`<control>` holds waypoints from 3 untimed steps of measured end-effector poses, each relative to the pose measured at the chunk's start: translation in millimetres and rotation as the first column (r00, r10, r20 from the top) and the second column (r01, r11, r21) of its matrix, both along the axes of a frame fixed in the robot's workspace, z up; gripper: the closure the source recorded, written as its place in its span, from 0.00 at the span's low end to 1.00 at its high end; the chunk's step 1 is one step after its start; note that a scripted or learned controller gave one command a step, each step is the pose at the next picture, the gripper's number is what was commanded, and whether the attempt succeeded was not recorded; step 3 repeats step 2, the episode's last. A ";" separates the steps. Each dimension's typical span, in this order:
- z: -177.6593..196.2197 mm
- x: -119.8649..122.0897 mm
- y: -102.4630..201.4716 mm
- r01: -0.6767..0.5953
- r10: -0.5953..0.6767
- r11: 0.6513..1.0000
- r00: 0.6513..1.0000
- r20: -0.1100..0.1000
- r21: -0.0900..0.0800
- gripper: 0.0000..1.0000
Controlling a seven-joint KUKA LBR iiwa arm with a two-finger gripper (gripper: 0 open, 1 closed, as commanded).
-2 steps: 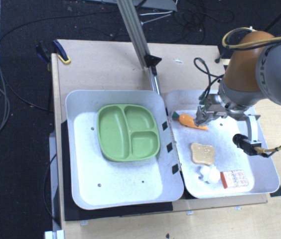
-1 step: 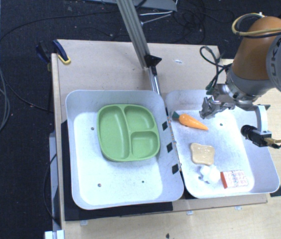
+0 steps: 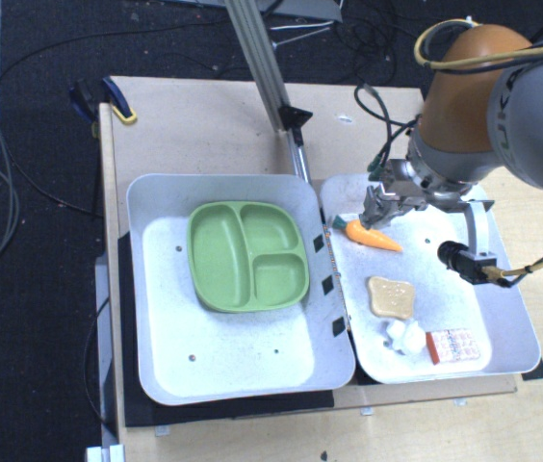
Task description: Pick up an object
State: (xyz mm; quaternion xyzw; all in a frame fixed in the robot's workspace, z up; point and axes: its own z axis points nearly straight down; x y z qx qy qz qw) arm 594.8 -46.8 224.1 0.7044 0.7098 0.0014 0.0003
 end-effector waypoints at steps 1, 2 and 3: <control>-8.4 -9.8 56.3 0.000 0.000 1.000 1.000 -0.005 0.001 1.00; 6.6 -18.9 113.7 -0.002 0.002 1.000 1.000 -0.001 0.001 1.00; 6.6 -18.9 113.7 -0.002 0.002 1.000 1.000 -0.001 0.001 1.00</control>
